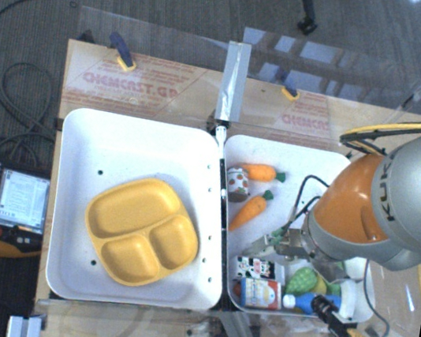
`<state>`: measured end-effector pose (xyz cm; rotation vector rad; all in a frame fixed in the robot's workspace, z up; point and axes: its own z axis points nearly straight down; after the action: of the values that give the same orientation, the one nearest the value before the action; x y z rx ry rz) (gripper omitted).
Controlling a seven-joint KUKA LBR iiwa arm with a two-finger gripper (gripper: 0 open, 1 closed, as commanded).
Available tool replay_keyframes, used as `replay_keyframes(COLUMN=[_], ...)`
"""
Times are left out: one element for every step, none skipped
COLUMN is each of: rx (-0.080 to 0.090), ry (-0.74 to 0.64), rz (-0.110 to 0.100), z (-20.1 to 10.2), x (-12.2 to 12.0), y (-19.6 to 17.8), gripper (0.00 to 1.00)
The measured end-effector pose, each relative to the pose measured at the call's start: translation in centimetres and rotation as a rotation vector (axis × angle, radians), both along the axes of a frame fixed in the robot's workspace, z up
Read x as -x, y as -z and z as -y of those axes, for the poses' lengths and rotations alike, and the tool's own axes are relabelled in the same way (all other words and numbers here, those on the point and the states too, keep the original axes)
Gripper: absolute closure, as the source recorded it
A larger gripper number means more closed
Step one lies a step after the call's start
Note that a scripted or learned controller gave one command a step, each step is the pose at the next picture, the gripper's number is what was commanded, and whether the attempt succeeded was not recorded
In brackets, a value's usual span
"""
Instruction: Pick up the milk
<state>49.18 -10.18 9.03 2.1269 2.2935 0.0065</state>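
A dark grey carpet is surrounding the worktop (168, 89), a pale wooden board with two shallow white bins sitting side by side on it. The left bin (88, 135) is holding a yellow divided plate (142, 230), lying a little askew near its middle. A handheld controller (8, 210) with a lit screen is lying on the floor to the left of the worktop, with black cables trailing across the carpet above it.

The right bin (308, 160) is crowded along its left and lower parts. Two toy carrots are lying there, one (258, 172) near the top and another (248, 212) slanting below it, with a small brown-and-white item (238, 183) between them against the bin's left wall. The milk (254, 268), a small carton with black and white patches, is lying near the bin's lower left corner, just above a red and blue carton (260, 294). A green toy (304, 281) is sitting just to the right of the milk, and a blue-capped bottle (306, 303) is lying below that.

The arm is reaching in from the right, its orange band hanging over the right bin. The hand (287, 243) is hovering just above and to the right of the milk; whether it is open or closed I cannot tell, and nothing is visibly gripped in it.
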Motion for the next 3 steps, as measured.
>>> replay_keyframes(rx=[-0.001,-0.006,-0.003], ry=[0.042,0.044,-0.007], rz=[0.008,-0.013,-0.005], z=[-0.2,-0.3,-0.6], x=[0.2,0.8,0.6], y=[0.0,-2.3,0.0], gripper=[0.0,0.0,0.0])
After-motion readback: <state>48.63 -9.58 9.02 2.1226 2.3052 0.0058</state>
